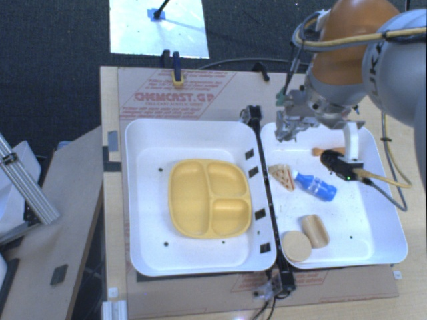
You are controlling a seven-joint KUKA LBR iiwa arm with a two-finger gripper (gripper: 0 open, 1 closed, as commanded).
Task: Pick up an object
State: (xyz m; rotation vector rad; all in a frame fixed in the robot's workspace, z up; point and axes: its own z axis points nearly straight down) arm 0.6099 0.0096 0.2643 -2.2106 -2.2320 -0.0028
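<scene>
Hovering over the right bin (pixel 380 249) w/ the gripper (pixel 285 133) near its back-left corner, can't tell its state, nothing visibly held, so I'm thinking it's best lining up straight above the blue bottle (pixel 315 186) beside the wedge (pixel 282 177) & dropping slowly.

Lying in left bin (pixel 143 145): divided plate (pixel 209 198). Sitting in right bin (pixel 383 235): bottle (pixel 315 185), wedge (pixel 282 177) just left of it, two blocks (pixel 305 239) nearer the front; gripper (pixel 287 131) hanging over back-left corner.
</scene>
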